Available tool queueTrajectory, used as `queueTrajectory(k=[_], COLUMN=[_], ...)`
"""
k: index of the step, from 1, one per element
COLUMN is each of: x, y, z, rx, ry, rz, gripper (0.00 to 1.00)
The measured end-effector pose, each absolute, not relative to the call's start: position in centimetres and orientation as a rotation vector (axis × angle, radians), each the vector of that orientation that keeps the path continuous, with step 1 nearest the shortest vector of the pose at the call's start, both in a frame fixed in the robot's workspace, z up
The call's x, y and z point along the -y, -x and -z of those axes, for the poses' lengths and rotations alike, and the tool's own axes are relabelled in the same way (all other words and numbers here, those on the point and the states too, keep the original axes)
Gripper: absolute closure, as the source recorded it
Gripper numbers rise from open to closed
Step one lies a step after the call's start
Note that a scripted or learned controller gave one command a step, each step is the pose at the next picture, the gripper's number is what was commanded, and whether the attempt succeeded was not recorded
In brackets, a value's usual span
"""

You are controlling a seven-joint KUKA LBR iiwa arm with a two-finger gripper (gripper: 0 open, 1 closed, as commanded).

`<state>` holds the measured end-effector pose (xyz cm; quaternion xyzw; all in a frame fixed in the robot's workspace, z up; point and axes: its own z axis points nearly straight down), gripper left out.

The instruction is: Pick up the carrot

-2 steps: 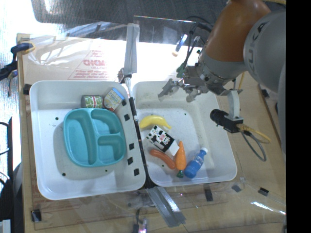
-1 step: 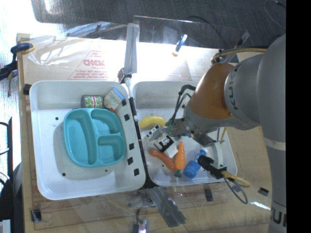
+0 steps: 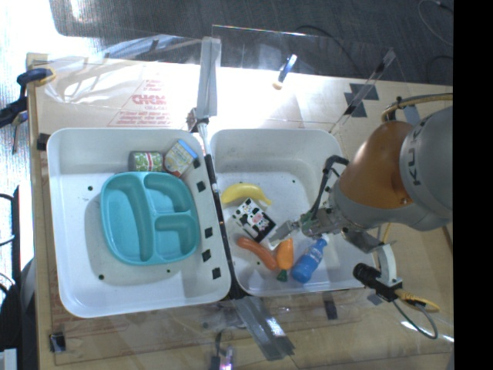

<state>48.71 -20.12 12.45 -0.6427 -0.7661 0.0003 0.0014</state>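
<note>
The carrot [image 3: 284, 253] lay unlifted on the lower-right bin's [image 3: 266, 143] floor at frame centre-bottom, beside a blue bottle [image 3: 309, 261]. The pincer [image 3: 296, 228] hovered just above; its state couldn't be told.

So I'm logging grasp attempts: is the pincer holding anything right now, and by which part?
Cannot be told. The pincer sits low in the right bin, close to the carrot and blue bottle.

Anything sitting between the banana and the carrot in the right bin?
Yes, in the camera view: a black-and-white patterned box lies between the banana and the carrot, with an orange-red sausage-shaped item beside the carrot.
</note>
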Motion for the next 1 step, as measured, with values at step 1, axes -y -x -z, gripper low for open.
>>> queueTrajectory(k=[1], x=[17.48], y=[-47.81], z=[-9.3], rx=[2.283], ry=[2.16], rz=[0.002], gripper=[0.0])
